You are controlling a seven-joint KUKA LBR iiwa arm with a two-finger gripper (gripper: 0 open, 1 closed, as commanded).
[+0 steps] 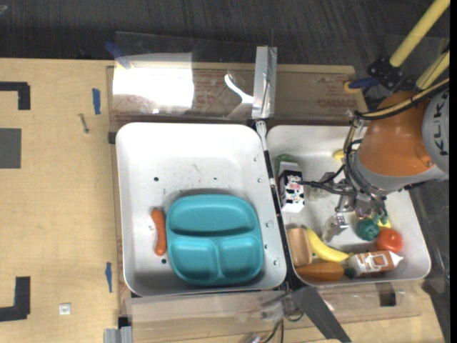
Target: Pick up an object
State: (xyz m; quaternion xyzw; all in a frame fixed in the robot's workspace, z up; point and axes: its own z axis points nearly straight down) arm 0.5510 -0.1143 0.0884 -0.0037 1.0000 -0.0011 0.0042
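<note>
Toy food (343, 259) crowds the right bin's (421, 263) near edge. Gripper (355, 216) hangs just above it for a pick; grip state unclear, cannot tell.

"KU" letters on arm (437, 131); other print illegible.

— What sits on your bench (50, 191)?
— Two shallow white bins side by side: my left bin (136, 148), my right bin (314, 138). Black tape marks near its far edge.

Two white bins (136, 145), cardboard bench top (50, 191) (black tape marks), clear panel (186, 84)
</note>
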